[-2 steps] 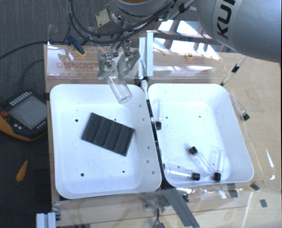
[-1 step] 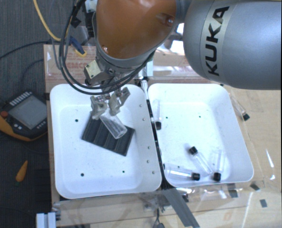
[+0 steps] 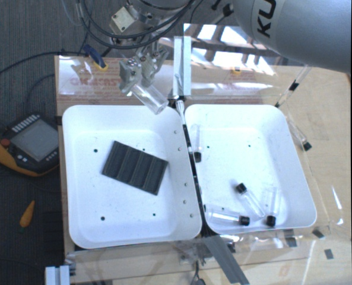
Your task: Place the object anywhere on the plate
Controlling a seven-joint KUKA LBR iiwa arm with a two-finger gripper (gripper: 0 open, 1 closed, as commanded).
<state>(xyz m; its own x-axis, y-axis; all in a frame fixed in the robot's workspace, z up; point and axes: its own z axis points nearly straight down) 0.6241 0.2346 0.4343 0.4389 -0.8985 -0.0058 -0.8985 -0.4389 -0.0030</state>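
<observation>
Clear tube [image 3: 148,97] in closed tool [image 3: 141,76], long axis slanting down-right above dark plate [image 3: 134,167].

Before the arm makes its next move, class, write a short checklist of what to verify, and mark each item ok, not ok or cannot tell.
1. Vial between the gripper fingers: ok, a clear vial hangs there, tilted.
2. Gripper over the left bin: ok, at its far edge.
3. Gripper over the plate: not ok, the plate lies nearer the camera.
4. Plate flat and bare: ok.
5. Height above the bin floor: cannot tell.
6. Spare vials out of the way: ok, all in the right bin.
</observation>
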